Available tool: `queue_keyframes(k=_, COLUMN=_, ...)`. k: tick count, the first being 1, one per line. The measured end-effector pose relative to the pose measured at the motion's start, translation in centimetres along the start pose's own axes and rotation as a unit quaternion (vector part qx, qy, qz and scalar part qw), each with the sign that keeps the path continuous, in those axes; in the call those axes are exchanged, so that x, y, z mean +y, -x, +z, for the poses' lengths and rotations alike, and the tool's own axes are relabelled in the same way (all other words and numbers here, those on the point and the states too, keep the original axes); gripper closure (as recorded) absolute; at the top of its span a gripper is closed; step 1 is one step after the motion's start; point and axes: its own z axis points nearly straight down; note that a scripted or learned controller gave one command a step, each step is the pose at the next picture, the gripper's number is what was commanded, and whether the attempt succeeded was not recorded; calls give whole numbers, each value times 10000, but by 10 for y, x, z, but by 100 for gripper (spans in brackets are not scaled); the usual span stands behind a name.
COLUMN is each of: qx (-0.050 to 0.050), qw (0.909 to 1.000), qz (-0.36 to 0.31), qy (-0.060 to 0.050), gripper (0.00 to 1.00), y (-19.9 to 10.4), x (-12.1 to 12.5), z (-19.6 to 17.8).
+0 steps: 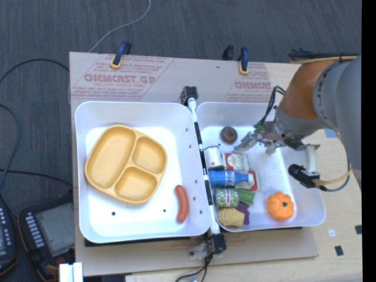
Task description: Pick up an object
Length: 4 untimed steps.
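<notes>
From the overhead camera view you see the hand point(254, 141) low over the right bin point(305, 213), its fingers spread apart with nothing between them, hanging just right of the small brown round piece point(228, 134) and just above the flat packet point(241, 161). Most of your candidates crowd the bin's left wall: a blue can point(228, 177) lying on its side, a green tin point(225, 197) and a yellow corn piece point(231, 217), touching one another; these look light, stiff and smooth, so take them across the narrow width. The orange pumpkin point(280, 206) sits apart near the front right corner, probably the easiest, rounded and likely to roll if nudged. The left bin point(88, 228) carries a yellow divided tray point(126, 163) and a red sausage point(182, 203). Both bins rest on a cardboard-covered worktop point(117, 78) clamped at the back, over grey carpet with cables
</notes>
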Motion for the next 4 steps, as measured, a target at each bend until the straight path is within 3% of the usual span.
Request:
queue_keyframes(k=1, qx=-2, qw=10000, qz=6, qy=24, gripper=0, y=-38, x=-58, z=-1)
queue_keyframes(k=2, qx=4, qw=10000, qz=4, qy=28, gripper=100, y=-38, x=-57, z=-11)
queue_keyframes(k=3, qx=19, qw=10000, qz=-6, qy=-41, gripper=100, y=-72, x=-76, z=-96)
queue_keyframes(k=4, qx=19, qw=10000, qz=-10, qy=-37, gripper=100, y=-120, x=-76, z=-106)
